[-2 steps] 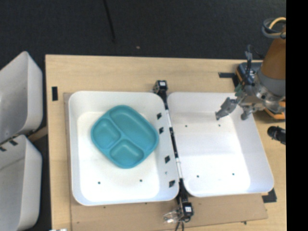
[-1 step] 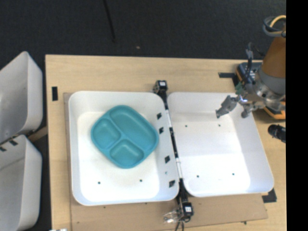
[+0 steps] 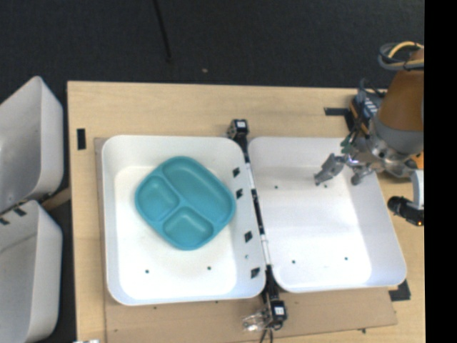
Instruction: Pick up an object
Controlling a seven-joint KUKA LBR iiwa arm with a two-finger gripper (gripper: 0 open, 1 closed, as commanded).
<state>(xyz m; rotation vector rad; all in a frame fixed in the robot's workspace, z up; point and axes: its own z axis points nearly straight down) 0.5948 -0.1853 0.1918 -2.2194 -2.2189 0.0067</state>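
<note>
**Teal plate sits a whole bin away from the gripper**

Teal plastic marks the only loose object in the camera view: a divided plate [image 3: 185, 202] with three compartments, lying flat near the middle of the left bin [image 3: 114, 277]. It is roughly square with rounded corners and sits turned like a diamond, so it has no strong long axis; one corner points toward the bin's far side, another toward the divider between the bins.

Over the right bin [image 3: 371, 270], near its far right corner, hangs the gripper [image 3: 341, 171] below the grey arm [image 3: 400, 109] with its orange band. Its two fingers are spread well apart, one reaching left toward the divider, the other nearer the wrist, and nothing sits between them.

So the plate lies to the gripper's left in this view and somewhat nearer the camera, well apart from it, with the central divider between the two. By my reading, the pick has not begun: the arm would need to cross that divider before descending, and a flat, low plate offers mainly its rim for the fingers to catch.
</note>
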